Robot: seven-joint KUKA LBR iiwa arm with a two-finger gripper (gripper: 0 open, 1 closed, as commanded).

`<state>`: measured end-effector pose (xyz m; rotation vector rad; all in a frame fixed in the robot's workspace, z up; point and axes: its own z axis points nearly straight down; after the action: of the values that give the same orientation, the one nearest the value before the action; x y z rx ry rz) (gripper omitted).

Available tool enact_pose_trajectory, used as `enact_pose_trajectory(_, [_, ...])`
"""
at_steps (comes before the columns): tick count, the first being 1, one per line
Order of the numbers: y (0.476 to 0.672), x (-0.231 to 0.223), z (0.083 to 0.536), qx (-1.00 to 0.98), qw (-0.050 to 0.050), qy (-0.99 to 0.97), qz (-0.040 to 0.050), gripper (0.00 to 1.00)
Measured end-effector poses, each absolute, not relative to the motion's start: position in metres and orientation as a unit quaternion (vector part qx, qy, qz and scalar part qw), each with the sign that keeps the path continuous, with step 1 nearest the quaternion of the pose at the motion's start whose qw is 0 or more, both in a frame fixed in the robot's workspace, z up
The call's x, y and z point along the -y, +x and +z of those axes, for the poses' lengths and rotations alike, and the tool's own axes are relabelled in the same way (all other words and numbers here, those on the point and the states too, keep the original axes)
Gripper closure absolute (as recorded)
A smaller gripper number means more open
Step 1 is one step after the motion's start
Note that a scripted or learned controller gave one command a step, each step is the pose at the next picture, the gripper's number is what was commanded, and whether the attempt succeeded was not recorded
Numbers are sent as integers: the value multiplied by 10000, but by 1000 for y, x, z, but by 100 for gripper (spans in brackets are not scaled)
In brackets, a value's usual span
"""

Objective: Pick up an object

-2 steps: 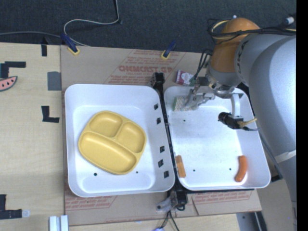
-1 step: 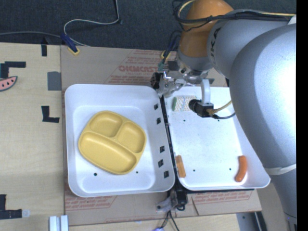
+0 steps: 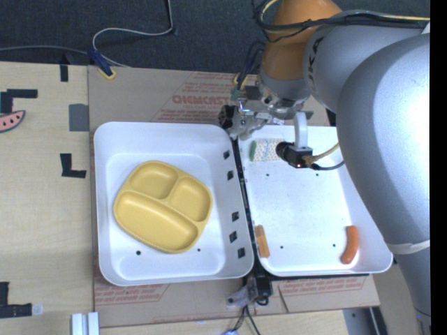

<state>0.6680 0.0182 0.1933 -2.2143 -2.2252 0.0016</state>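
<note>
A yellow divided plate (image 3: 163,205) lies in the left bin (image 3: 119,138). In the right bin (image 3: 307,208) an orange sausage-shaped piece (image 3: 350,245) rests near the front right corner. A small orange piece (image 3: 262,241) lies at the front left, by the divider. A pale green-dotted item (image 3: 263,150) sits at the bin's far left corner. My gripper (image 3: 244,121) hangs over that far corner, just above and left of the pale item, below the orange wrist band (image 3: 297,33). Its tips are hidden by the wrist hardware.
The big grey arm (image 3: 391,117) covers the right side of the right bin. Black clips (image 3: 236,215) line the wall between the bins. A cable (image 3: 133,26) runs over the dark floor behind the bench. Cardboard (image 3: 188,96) lies under both bins.
</note>
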Motion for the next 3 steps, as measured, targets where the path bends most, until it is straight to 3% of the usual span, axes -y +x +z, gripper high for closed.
enact_pose_trajectory(3, [668,-21,221,7107,28,-7034,13,100])
